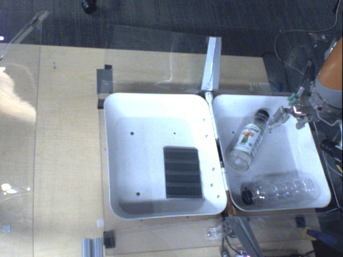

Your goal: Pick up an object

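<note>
A small clear bottle (246, 140) with a black cap and an orange and green label lies tilted in the right bin (305, 143). Along that bin's front wall lies a larger clear plastic bottle (280, 190) with a black cap at its left end. A black ribbed rectangular block (182, 172) rests flat in the left bin (123, 143). My gripper (288, 120) hangs over the right bin's back right part, just right of the small bottle's cap. It is open with nothing between its fingers.
The two bins touch along a shared middle rim (217, 149). A metal post (211, 63) stands behind where they meet. The grey arm with its orange band (331, 71) comes in at the right edge. Cables (300, 42) run behind the right bin.
</note>
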You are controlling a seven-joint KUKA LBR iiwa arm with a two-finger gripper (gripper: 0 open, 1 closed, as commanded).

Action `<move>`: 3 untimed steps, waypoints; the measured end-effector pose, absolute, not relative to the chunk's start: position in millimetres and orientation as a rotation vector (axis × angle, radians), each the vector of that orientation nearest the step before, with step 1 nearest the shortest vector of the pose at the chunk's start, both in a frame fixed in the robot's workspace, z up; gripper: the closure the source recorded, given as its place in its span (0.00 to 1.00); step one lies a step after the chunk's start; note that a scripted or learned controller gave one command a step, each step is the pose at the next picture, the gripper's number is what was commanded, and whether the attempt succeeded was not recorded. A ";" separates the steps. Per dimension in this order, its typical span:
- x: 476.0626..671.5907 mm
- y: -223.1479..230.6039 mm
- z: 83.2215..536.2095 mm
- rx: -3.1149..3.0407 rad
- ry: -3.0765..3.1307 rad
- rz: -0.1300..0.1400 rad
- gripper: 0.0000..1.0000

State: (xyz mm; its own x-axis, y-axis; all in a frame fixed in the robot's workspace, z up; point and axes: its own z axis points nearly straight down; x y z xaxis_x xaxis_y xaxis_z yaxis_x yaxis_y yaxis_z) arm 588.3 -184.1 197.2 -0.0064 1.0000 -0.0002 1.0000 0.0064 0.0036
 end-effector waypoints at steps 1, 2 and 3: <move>610.7 -164.0 118.6 1.984 2.429 0.006 0.00; 620.4 -147.2 91.1 1.920 2.468 0.012 0.00; 622.9 -145.7 103.3 1.914 2.465 0.020 1.00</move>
State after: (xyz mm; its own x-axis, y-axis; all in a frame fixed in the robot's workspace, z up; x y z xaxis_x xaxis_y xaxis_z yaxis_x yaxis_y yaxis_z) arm 622.9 -145.7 103.3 -0.2478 0.9688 -0.0084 0.9685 0.2479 0.0223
